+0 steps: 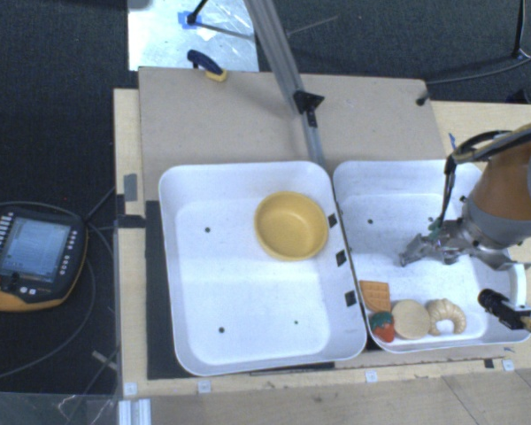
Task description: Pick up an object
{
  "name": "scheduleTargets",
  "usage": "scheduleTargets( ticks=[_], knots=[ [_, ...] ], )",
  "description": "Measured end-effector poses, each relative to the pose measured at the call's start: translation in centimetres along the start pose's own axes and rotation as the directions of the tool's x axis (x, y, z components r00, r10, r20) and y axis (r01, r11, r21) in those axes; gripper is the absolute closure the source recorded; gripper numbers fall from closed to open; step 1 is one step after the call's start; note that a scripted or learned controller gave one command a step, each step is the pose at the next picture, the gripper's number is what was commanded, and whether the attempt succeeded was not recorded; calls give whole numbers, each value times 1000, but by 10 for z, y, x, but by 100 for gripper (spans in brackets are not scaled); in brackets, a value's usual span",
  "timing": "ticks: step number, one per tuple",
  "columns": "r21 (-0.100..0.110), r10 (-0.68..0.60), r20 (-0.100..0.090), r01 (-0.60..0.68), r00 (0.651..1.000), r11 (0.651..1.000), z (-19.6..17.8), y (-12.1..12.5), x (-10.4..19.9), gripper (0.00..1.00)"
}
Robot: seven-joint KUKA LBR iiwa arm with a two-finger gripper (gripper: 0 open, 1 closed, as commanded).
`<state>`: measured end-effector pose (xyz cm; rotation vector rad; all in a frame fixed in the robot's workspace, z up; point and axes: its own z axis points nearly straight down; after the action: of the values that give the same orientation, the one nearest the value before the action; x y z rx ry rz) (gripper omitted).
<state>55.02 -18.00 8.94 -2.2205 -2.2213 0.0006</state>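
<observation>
My gripper [413, 253] hangs low over the middle of the right bin [398, 189], above bare white floor. It is grey metal below the orange band of the arm. Nothing shows in its grasp. Along the bin's front edge, below the gripper, lie an orange square cracker [374, 293], a small red and green piece [383, 324], a round beige disc [411, 319] and a pale croissant-shaped piece [446, 315]. A yellow bowl [290, 225] stands upright in the back right part of the left bin [212, 326].
A slanted metal pole [283, 60] crosses the brown board behind the bins and ends near the gap between them. A blue and yellow clamp [206, 64] sits at the board's back edge. A teach pendant [31, 255] lies on the floor at far left.
</observation>
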Motion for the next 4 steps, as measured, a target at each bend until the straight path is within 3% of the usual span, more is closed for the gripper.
scheduleTargets(
  ticks=[1, 4],
  knots=[
    [-2, 0, 1, 0, 1000, 1000, -12, 1, 0, 100],
    [-5, -1, 1, 1, 1000, 1000, -158, 1, 13, 100]
  ],
)
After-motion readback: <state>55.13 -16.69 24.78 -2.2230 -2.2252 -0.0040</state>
